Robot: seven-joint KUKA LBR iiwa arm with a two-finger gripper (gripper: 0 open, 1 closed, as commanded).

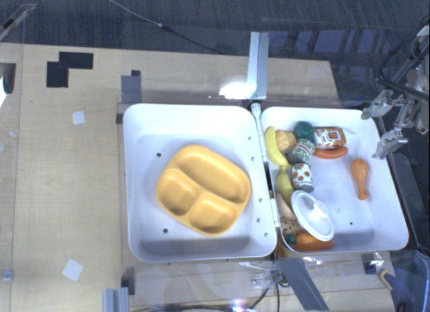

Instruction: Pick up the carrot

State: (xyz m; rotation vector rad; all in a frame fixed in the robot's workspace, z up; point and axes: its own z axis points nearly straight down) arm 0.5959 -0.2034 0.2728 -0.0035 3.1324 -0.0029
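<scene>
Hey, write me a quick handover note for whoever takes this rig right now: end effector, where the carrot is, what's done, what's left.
End effector: at the right bin's far right rim, holding nothing; finger state unclear.
Carrot: lying loose on the right bin's floor, right side, apart from the food pile along the divider.
Left bin: holds the yellow divided tray.
Done: nothing lifted yet.
Left: move over the carrot, descend, grasp, lift.

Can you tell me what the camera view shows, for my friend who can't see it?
A robot gripper hangs at the right edge of the right bin, which holds toy food: a carrot in the near corner, a banana, a chicken leg, small cans and a white lid. The left bin holds a yellow divided plate.
</scene>
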